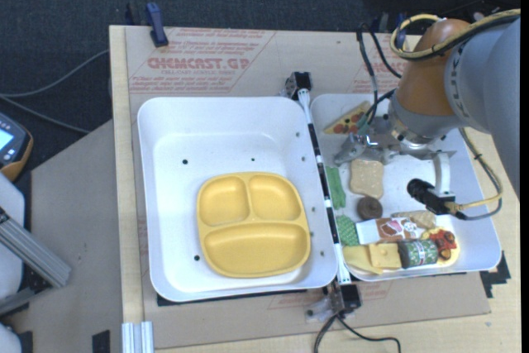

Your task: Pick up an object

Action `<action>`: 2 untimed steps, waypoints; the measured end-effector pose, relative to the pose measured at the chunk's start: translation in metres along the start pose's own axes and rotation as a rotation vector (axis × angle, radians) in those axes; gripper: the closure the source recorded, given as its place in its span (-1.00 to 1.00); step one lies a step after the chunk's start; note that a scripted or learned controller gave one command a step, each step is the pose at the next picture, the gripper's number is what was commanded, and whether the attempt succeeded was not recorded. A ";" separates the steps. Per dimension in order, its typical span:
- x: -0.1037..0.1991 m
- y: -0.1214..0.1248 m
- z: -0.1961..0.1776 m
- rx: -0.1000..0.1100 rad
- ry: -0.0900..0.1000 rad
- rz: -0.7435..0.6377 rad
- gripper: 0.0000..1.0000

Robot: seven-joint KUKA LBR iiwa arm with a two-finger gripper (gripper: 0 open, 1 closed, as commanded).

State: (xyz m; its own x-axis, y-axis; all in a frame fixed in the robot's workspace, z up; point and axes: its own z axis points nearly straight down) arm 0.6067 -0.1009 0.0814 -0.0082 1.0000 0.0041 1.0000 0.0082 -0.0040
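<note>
My gripper (369, 143) reaches down into the right bin (484, 215), near its far left part. It hangs just above a tan bread slice (367, 176) and just to the right of a pizza slice (347, 121). A round brown cookie (369, 207) lies in front of the bread. A green strip (334, 186) runs along the bin's left wall. At the near edge lie a green square (348, 233), a yellow cheese wedge (377, 256), a dark green can (418, 252) on its side and a red tomato piece (446, 240). I see nothing held in the gripper.
The left bin (165, 136) holds a yellow divided plate (250, 223). The grey arm with its orange band (430, 78) crosses the far right of the right bin. A blue clamp (155, 23) sits at the bench's far left corner.
</note>
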 end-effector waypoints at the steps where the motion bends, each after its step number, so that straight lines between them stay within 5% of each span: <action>1: -0.002 -0.052 -0.003 0.003 -0.002 0.010 -1.00; 2: -0.060 0.029 -0.043 -0.016 -0.010 0.008 -1.00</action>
State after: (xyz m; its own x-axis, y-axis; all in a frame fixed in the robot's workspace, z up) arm 0.6359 -0.1606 0.1236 -0.0002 1.0000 -0.0060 0.9999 0.0003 0.0116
